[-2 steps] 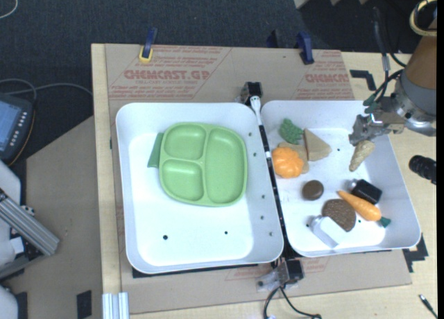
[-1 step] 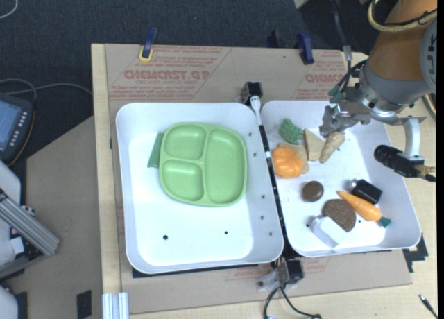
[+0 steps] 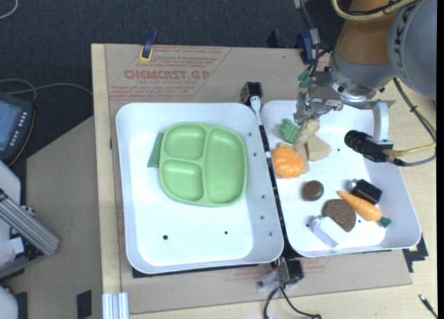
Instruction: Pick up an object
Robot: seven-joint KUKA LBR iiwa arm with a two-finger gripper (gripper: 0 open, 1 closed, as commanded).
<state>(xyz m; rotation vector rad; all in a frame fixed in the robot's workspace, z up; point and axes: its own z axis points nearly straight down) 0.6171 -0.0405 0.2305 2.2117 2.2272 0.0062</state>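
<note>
So the gripper [image 3: 306,118] is down in the right bin [image 3: 399,172], near its back-left corner, hanging off the grey arm [image 3: 388,26] with the orange band. Honestly can't tell if the fingers are apart or together from this angle, the wrist hardware blocks most of it.

Right at the tip there's a little cluster: a green leafy toy piece [image 3: 288,130] just to the left of the gripper, a tan bready-looking chunk [image 3: 306,130] directly under it, and a pale flat wedge [image 3: 320,148] touching that chunk on the near-right side. Whether any of those is actually pinched, I can't say.

Just in front of the gripper, toward the camera, sits an orange pumpkin-ish toy [image 3: 288,161] against the bin's left wall. Further toward the camera from there: a small brown round thing [image 3: 312,189], then a dark brown oval [image 3: 340,214] with a white block [image 3: 323,231] beside it, and a toy carrot [image 3: 361,204] lying against a small black block [image 3: 366,191].

Way off to the gripper's left, in the left bin [image 3: 139,227], there's a green divided plate [image 3: 205,164].
</note>
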